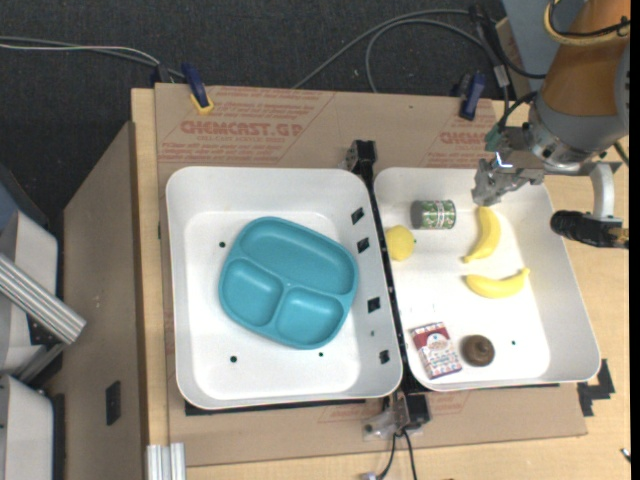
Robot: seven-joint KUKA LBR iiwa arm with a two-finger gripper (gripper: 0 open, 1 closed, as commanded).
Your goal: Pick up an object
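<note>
Two bananas are lying in the right bin (570, 298): the upper banana (486, 236) is curving down from just below the end effector (493, 186), and the lower banana (496, 284) is resting near it, a little toward the bin's middle. Whether the end effector is open or closed cannot be told from this slant, and nothing is showing between its tips; it is hovering over the bin's far edge, just above the upper banana's top end. Beside that banana, a small green can (433, 214) is lying on its side, and a yellow lemon (400, 242) is sitting close to the bin's left wall. Toward the near edge, a red and white card box (434, 350) is lying flat with a brown round object (478, 349) just beside it. In the left bin (190, 298) a blue divided plate (288, 281) is taking up the middle. Both bins are sitting side by side on the surface (260, 118), a brown cardboard-covered board with red lettering, held by blue clamps (196, 88) at the far corners. Black clips (362, 155) are joining the bins along their shared wall. Cables (400, 33) are trailing across the dark carpeted floor (80, 8) beyond the surface, and the grey arm (585, 78) with its orange band is reaching in above the right bin's far corner.
</note>
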